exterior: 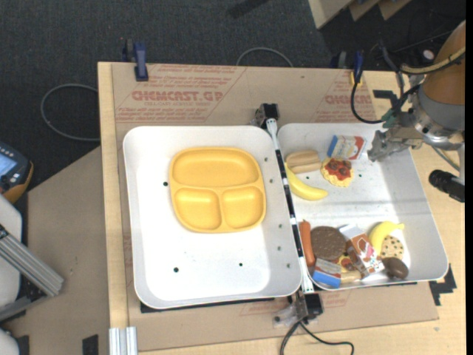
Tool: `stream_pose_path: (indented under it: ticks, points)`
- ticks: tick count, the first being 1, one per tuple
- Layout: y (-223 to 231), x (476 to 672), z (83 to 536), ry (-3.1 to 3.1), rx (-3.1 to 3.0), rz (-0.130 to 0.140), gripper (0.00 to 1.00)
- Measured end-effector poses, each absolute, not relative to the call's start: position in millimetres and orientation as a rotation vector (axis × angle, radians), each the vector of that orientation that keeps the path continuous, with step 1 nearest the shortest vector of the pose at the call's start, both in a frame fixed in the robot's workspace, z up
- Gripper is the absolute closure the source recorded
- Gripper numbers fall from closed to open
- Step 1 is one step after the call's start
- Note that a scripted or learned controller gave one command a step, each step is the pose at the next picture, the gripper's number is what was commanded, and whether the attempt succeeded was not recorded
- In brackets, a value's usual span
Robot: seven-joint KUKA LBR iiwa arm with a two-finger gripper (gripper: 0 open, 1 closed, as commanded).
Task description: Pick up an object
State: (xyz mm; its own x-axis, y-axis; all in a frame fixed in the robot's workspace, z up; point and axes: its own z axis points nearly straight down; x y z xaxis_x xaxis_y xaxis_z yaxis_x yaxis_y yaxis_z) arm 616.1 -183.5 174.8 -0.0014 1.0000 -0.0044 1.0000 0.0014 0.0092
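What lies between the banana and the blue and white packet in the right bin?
In the camera view, the small pizza lies between the banana and the blue and white packet.

Yellow tray (217, 188) sitting in white bin (148, 198). Yellow banana (305, 188), brown patty (328, 242), red-topped pizza (338, 171), tan bun (302, 160), blue-white-red box (346, 147) showing. Arm (443, 95) showing grey, orange band.

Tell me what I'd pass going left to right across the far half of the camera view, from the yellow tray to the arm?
Yellow divided tray → banana → small pizza → gripper.
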Motion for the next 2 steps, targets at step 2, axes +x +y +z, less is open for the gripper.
stream_pose_path:
  ticks: [2]
  points:
    - [-149.9, 606.3, 211.3, 2.226, 2.219, 0.000, 1.00]
